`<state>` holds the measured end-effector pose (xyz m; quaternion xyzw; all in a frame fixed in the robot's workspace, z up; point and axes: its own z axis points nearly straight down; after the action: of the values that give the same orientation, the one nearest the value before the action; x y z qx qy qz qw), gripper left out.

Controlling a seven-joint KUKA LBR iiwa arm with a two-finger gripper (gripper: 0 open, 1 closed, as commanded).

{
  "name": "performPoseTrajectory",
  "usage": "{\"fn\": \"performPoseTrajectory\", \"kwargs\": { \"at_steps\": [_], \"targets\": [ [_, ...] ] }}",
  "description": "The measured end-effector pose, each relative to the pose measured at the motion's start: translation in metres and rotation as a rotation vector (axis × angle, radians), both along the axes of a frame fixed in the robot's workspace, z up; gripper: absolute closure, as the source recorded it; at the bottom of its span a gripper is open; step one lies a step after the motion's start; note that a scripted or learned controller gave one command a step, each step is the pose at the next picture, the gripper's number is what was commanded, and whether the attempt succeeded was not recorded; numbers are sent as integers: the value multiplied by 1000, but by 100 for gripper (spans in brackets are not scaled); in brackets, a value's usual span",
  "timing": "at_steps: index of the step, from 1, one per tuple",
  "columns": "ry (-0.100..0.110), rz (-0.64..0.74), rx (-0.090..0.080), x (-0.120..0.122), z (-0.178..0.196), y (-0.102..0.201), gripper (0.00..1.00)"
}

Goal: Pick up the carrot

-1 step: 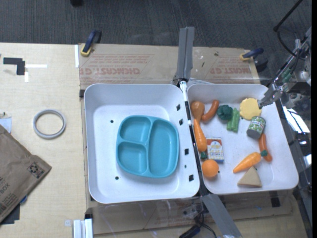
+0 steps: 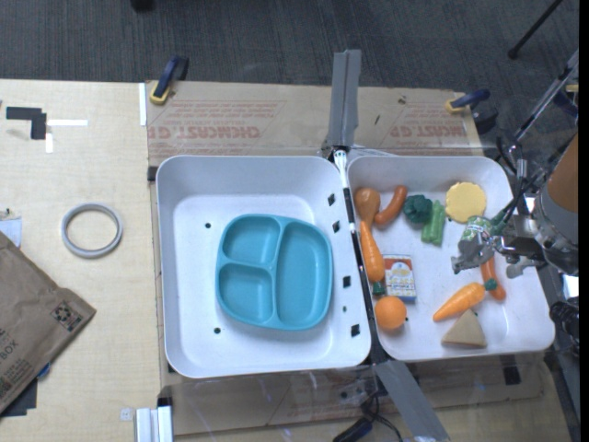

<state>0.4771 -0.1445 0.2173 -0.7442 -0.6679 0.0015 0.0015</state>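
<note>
Tabletop (image 2: 74,136), pale wood grain. At far left a brown cardboard box (image 2: 32,325) is cut off by the frame edge; its printed label is partly legible, no more. Near it lies a flat grey tape ring (image 2: 92,229). Black tape marks (image 2: 28,120) sit at upper left.

Left bin (image 2: 175,274): shallow, white, smooth plastic with rounded corners. In it a teal divided plate (image 2: 274,272), three compartments, glossy.

Behind both bins a sheet of printed brown cardboard (image 2: 230,122), held by blue and yellow clamps (image 2: 168,77).

Right bin (image 2: 515,334): crowded with toy food. Along its left wall a long orange carrot (image 2: 371,250), tapered, smooth. Above it a brownish rounded piece (image 2: 367,202) and a reddish sausage shape (image 2: 392,204). A small printed carton (image 2: 399,276), with an orange ball (image 2: 390,313) just below it. Dark green vegetable pieces (image 2: 425,215), knobbly; exact kind hard to tell. A pale yellow disc (image 2: 466,201). A second, stubbier carrot (image 2: 457,301) lies tilted near the bin's front, beside a tan wedge (image 2: 465,331).

End effector (image 2: 486,254), metallic, hangs over the right part of the right bin; a small orange piece (image 2: 490,279) shows right below it, partly hidden. Cannot tell whether it is spread or pressed together, or whether it touches that piece. The arm (image 2: 563,201) is cut off at the right edge.
</note>
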Motion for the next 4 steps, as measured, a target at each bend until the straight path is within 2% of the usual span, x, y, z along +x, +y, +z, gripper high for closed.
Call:
{"fn": "performPoseTrajectory", "kwargs": {
  "at_steps": [1, 2, 3, 4],
  "targets": [
    [-21, 151, -6, 6, -118, -23, 0],
    [-26, 146, -13, 7, -108, -26, 100],
    [-6, 754, 0, 10, -36, 12, 100],
    [-6, 754, 0, 10, -36, 12, 0]
  ]
}}
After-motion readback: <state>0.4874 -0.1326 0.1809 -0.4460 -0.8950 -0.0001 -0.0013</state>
